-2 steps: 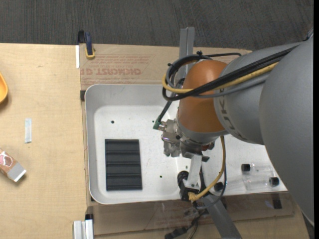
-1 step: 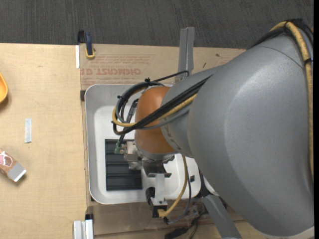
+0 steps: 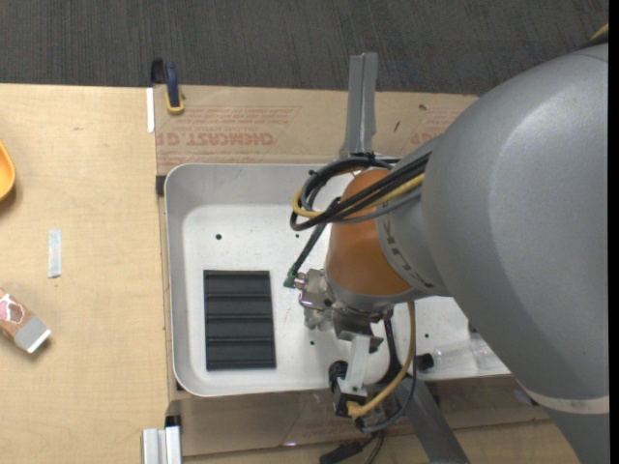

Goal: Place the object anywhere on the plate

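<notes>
The gripper (image 3: 329, 309) hangs over the right half of the shallow white bin (image 3: 170, 259), close to the bin's near rim. The wrist above it covers it, so I cannot tell if it is open or closed, and nothing can be seen held in it. Above the gripper the orange band (image 3: 360, 249) points nearly straight down. From there the thick grey arm (image 3: 527, 240) rises toward the camera and hides the bin's right wall. The flat black rectangular slab with ribs (image 3: 239, 320) lies on the bin floor in the bin's left half, to the left of the gripper and apart from it. Its long side runs parallel to the bin's left wall, and its lower end is near the front rim. The floor in the bin's far left corner is free white surface with one small dark spot (image 3: 220, 238). Behind the bin lies a brown cardboard sheet with red print (image 3: 232, 129), and a grey metal post (image 3: 363, 100) stands there. Left of the bin, on the wooden bench (image 3: 87, 162), rest a small white strip (image 3: 54, 254) and a small red and white packet (image 3: 21, 323), both well apart from the bin.
</notes>
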Robot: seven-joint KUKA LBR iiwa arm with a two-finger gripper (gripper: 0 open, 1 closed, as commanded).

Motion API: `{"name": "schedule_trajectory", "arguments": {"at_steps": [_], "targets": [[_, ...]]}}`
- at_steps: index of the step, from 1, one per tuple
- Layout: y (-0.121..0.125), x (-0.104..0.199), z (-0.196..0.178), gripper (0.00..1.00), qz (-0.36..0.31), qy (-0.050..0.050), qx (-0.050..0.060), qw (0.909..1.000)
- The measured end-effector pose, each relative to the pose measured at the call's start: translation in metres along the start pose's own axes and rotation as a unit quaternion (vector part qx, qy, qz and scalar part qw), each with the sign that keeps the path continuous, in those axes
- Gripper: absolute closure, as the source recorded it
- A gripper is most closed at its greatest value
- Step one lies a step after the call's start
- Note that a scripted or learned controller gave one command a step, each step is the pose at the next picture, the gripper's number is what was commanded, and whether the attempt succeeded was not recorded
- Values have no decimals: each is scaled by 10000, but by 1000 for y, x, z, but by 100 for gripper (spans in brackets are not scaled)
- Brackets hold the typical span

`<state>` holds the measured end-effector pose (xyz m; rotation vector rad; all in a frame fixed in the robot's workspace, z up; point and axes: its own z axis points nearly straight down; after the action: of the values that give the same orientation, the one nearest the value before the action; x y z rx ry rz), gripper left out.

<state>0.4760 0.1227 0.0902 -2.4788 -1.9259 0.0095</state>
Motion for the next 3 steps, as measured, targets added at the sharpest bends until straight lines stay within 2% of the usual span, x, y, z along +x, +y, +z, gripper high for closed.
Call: {"name": "schedule_trajectory", "arguments": {"at_steps": [1,2,3], "targets": [[-15,60,-169,100,-2110,-4,-23,9775],[-24,97,-138,100,-2956,-11,-9,9553],[-23,95,-146,100,-2934,-23,2,9560]]}}
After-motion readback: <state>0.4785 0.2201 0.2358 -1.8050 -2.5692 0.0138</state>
